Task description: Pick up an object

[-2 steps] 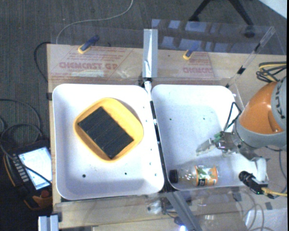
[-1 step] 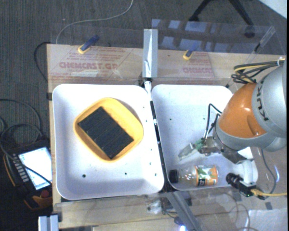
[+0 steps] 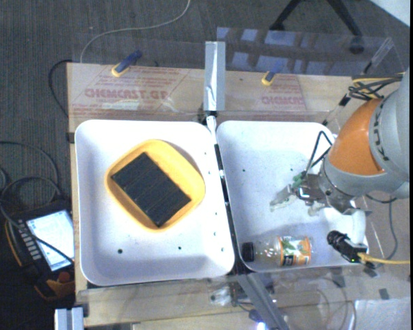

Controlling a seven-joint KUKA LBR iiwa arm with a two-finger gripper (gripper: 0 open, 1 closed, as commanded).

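nearest me, along the front wall of the right bin (image 3: 261,143), i see a clear plastic bottle (image 3: 279,250) lying on its side, dark cap to the left, orange-green label near its middle. it rests against the bin's front edge. the gripper (image 3: 297,192) is above the right bin's floor, right of centre, well apart from the bottle. its fingers are small and blurred against the white floor; i cannot tell whether they are spread or closed, and i see nothing clearly between them. the arm (image 3: 372,150), grey with an orange band, comes in from the right and is cut off at the frame edge; it hides the bin's right wall.

the left bin (image 3: 89,184) holds a yellow dish (image 3: 121,169) with a dark square pad (image 3: 151,189) lying in it.

farther back: a wooden bench top (image 3: 144,91) with faint red print under a clear sheet, two clamps (image 3: 126,63), then dark carpet (image 3: 55,19), a thin cable, and a chair base (image 3: 330,5) cut off at the top.
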